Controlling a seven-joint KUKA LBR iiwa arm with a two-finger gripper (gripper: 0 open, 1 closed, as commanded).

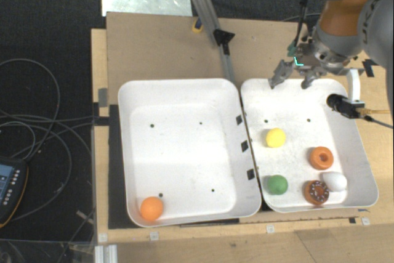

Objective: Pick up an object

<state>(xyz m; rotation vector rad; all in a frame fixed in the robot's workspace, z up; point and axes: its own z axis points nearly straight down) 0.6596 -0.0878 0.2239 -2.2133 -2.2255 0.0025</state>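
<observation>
You are seeing the two-finger hand (pixel 289 82) hanging with fingers spread and holding nothing above the right white bin's (pixel 363 160) far edge. The small yellow ball (pixel 275 138) is lying ungrasped below; picking is not yet done.

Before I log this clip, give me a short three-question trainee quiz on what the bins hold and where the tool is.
1. True or false: the tool is holding the yellow ball.
2. How many things lie in the right bin?
3. Which thing lies in the left bin? A) green ball B) orange ball C) white egg

Key
1. False. The open tool hangs over the right bin's far edge with nothing between its fingers; the yellow ball lies apart from it on the bin floor.
2. Five: yellow ball, green ball, orange ring, brown sprinkled doughnut, white egg.
3. B, the orange ball, in the near left corner.
</observation>
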